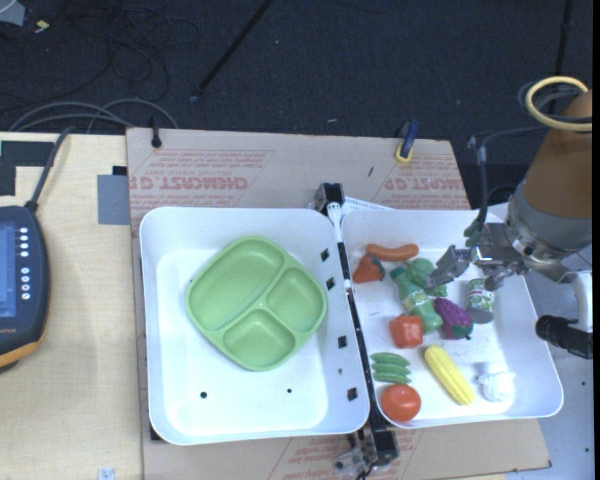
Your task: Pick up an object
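Toy food fills the right bin (540, 393), beside the left bin (170, 268) holding a green tray (255, 303). Fingers (446, 268) of the gripper (460, 266) seem spread open, gripping nothing, above the green vegetable (412, 280). Approach step, I judge; next it must descend and close on one item.

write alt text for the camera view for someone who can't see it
A grey and orange robot arm reaches from the right, its gripper low over the right white bin, which holds toy food: a hot dog, a corn cob, a tomato, a pea pod. The left white bin holds a green divided plate.
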Controlling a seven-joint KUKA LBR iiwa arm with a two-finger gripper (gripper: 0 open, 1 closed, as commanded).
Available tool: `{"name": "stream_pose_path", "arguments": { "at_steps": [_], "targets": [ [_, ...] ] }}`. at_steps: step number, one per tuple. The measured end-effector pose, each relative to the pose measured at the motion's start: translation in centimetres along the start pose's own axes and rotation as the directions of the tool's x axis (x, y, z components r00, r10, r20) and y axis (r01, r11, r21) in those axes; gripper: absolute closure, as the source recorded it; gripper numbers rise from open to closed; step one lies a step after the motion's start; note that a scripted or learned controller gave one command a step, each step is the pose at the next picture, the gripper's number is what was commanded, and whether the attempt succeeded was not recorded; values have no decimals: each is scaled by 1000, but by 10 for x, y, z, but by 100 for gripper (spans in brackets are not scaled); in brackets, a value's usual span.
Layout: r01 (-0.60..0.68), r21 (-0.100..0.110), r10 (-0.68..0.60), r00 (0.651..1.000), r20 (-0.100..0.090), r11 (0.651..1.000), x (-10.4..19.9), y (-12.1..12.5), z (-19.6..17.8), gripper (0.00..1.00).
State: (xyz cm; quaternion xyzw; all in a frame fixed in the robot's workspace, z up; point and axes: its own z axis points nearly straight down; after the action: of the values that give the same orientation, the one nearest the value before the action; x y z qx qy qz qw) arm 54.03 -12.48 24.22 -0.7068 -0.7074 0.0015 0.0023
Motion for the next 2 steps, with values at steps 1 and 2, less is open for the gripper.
{"name": "stream_pose_path", "arguments": {
  "at_steps": [1, 2],
  "targets": [
    [1, 4, -1, 1000, -1, 1000, -1, 0, -9, 100],
    [-1, 11, 1, 1000, -4, 1000, 19, -68, 55, 100]
  ]
}}
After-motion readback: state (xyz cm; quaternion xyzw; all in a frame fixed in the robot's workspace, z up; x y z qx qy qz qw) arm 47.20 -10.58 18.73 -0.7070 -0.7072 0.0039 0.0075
